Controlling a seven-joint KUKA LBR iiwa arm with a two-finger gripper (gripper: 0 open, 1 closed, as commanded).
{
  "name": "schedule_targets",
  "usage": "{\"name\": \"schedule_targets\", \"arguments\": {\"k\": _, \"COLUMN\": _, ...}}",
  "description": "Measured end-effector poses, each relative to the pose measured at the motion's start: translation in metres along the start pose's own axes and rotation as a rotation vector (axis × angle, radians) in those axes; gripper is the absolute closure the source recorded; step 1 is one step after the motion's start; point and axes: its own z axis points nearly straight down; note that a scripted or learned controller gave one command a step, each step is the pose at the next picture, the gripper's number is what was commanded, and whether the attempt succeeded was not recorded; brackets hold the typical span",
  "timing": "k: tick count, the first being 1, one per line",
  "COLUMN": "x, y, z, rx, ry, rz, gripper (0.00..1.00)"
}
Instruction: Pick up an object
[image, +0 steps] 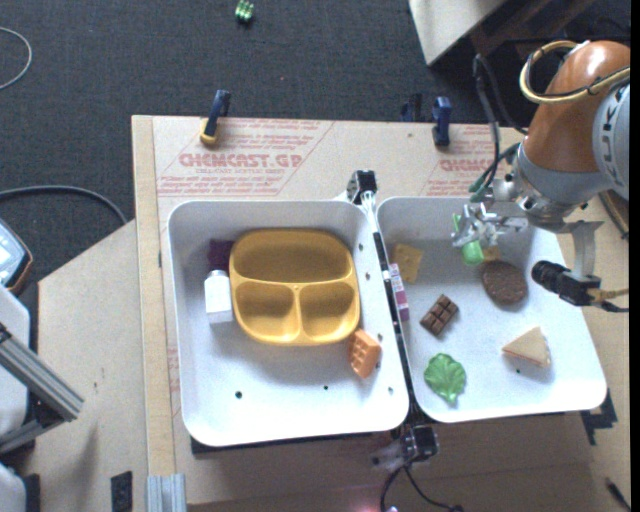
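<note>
My gripper (474, 240) hangs over the back of the right bin (590, 375), its silver fingers pointing down. A small green object (472, 252) sits between the fingertips, and the gripper is shut on it. Just to its right a round brown cookie (505, 284) lies on the bin floor. Also in this bin are a chocolate piece (439, 314), a green leaf (445, 377), a pale sandwich wedge (527, 348) and a yellow cheese slice (405, 262).
The left bin (185, 330) holds a yellow divided plate (295, 285), a white bottle (218, 296), a purple item (220, 250) and an orange waffle piece (365, 352). A dividing rim (385, 280) runs between the bins. A black cylinder (560, 280) juts from the arm's wrist.
</note>
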Motion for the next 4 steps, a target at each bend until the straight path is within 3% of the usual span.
{"name": "schedule_targets", "arguments": {"k": 1, "x": 0.0, "y": 0.002, "z": -0.037, "rx": 0.0, "ry": 0.0, "rz": 0.0, "gripper": 1.0}}
{"name": "schedule_targets", "arguments": {"k": 4, "x": 0.164, "y": -0.024, "z": -0.043, "rx": 0.009, "ry": 0.005, "rz": -0.006, "gripper": 1.0}}
